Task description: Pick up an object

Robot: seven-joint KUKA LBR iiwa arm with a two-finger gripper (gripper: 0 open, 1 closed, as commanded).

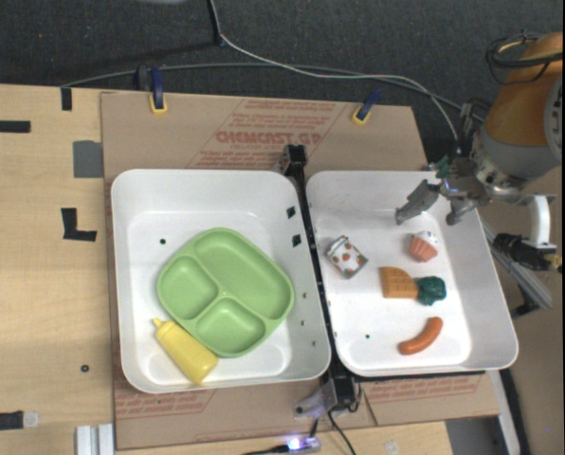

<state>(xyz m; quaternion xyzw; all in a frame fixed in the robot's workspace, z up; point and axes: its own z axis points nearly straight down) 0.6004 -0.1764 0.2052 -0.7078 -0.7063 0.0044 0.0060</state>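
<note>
Above the sausage (421,336) and strawberry (423,245), the pincer (436,209) hangs spread wide, gripping nothing.

Two white bins (131,254) — one green plate (226,292); one yellow bottle (184,351); four small toys (387,282)

view: one fixed camera | position: above bench (36,254) | facing: down, slanted | covers: both bins (131,197)

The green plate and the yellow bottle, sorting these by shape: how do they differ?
The green plate is broad, flat and split into three compartments; the yellow bottle is narrow and lies on its side. The plate sits mid-bin; the bottle lies at the plate's lower-left rim, near the bin's corner. Both are in the left bin.
</note>
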